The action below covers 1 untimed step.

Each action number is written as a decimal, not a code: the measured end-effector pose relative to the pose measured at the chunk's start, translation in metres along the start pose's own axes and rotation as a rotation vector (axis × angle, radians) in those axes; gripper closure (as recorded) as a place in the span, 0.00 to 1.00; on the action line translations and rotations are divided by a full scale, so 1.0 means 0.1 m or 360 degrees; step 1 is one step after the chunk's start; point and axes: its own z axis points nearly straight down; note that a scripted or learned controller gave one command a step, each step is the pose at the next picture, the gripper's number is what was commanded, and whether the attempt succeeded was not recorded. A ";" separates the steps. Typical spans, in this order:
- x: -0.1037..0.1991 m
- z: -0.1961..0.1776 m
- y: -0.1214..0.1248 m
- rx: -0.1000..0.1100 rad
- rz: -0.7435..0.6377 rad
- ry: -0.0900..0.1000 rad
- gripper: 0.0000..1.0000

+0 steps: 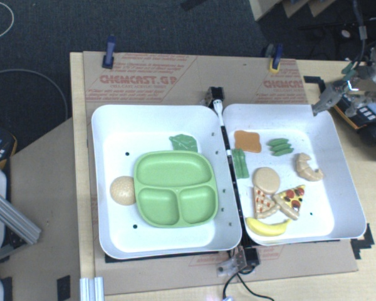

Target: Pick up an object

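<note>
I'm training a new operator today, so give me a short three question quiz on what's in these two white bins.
1. True or false: the green three-compartment plastic plate lies in the right white bin.
2. Which toy lies nearest the camera view's bottom edge in the right bin? A. orange square toast B. yellow banana C. tan croissant
3. Fill in: the round beige bun touches the plate's ____ side in the camera view.

Key: 1 false; 2 B; 3 left.
</note>
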 end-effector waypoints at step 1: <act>0.04 1.79 -0.37 0.0026 0.0003 0.0009 0.00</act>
